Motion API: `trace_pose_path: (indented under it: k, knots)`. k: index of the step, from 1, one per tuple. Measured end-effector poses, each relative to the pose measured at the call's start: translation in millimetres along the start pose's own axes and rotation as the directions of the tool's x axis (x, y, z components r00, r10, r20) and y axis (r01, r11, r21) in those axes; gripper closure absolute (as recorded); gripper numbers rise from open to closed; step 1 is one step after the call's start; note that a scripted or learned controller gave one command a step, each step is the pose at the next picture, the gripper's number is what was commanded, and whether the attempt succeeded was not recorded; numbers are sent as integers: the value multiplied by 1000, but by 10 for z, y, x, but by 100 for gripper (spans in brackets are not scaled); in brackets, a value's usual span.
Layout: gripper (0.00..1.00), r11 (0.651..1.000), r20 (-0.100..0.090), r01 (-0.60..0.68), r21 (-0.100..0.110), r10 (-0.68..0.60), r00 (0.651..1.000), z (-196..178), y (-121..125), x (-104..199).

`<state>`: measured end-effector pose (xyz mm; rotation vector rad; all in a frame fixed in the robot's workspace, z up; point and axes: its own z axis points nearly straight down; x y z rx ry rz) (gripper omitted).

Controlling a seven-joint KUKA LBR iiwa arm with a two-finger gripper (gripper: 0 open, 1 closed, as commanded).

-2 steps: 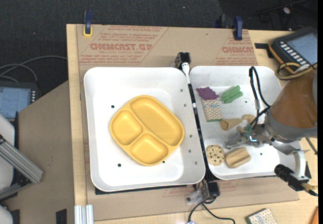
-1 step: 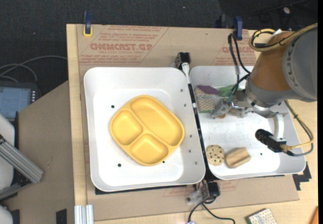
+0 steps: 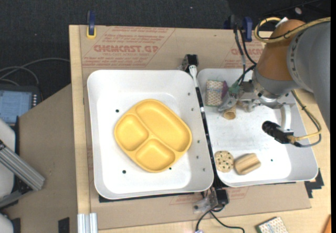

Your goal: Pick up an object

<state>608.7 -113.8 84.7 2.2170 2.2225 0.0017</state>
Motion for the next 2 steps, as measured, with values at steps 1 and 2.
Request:
trace_pose_path:
  k: [1, 2]
  knots:
    - [100, 1000, 0, -1, -1, 1, 1000, -106, -8, -1]
    - [100, 1000, -2, 3, -7, -3, 1000, -1062, -334, 548]
